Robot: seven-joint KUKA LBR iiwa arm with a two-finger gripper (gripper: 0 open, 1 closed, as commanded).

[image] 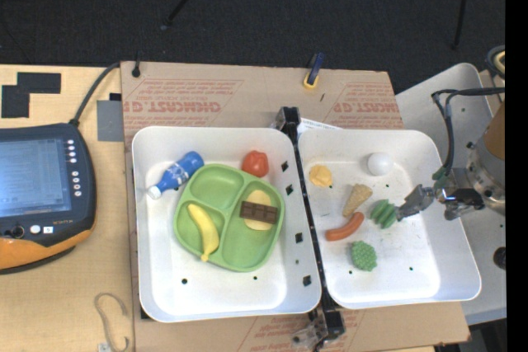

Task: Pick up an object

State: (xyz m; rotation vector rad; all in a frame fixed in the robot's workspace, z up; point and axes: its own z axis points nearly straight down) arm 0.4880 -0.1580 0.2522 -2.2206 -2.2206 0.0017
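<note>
The right bin (450, 260) holds several small items: a white ball (379, 163), a yellow piece (320, 176), a tan cone (356, 197), a red sausage (344, 227), a green ridged piece (384, 213) and a green bumpy piece (363, 255). My gripper (412, 203) reaches in low from the right edge of this bin. Its tip sits right beside the green ridged piece, on that piece's right side. Whether it touches the piece is unclear.
The left bin (157, 276) holds a green divided plate (227, 177) with a banana (203, 228) and a brown bar on bread (259, 211). A red tomato (256, 163) and a blue bottle (176, 174) lie behind it. A tablet (41, 177) sits far left.
</note>
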